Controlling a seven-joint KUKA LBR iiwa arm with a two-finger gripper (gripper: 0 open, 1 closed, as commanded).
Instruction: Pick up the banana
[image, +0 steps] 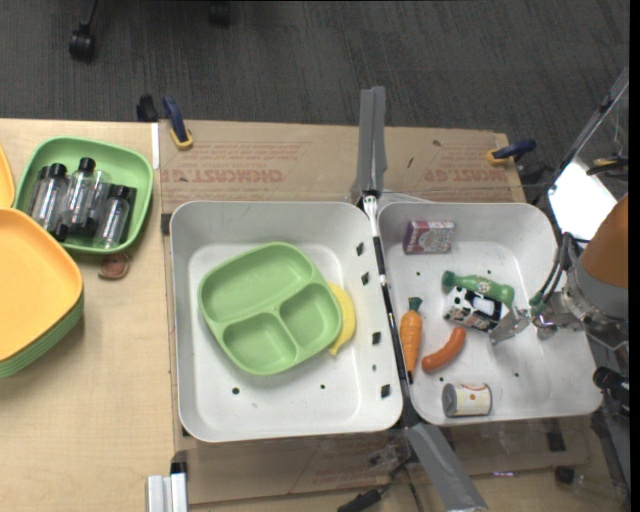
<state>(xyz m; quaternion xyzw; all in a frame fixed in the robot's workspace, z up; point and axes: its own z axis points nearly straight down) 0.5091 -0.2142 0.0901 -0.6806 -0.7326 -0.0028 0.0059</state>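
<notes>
The gripper (512, 327) hangs low in the right bin (530, 395), reaching in from the right edge, its fingers spread and holding nothing. Just left of its tips lie a black-and-white toy cow (470, 308) and a green bottle (480, 287). Farther left are a sausage (444, 349) and a carrot (411, 338); a can (467, 399) lies nearer the front and a small purple box (428, 236) toward the back. The banana (344, 318) is in the left bin (270, 410), tucked against the right edge of the green divided plate (268, 307)
</notes>
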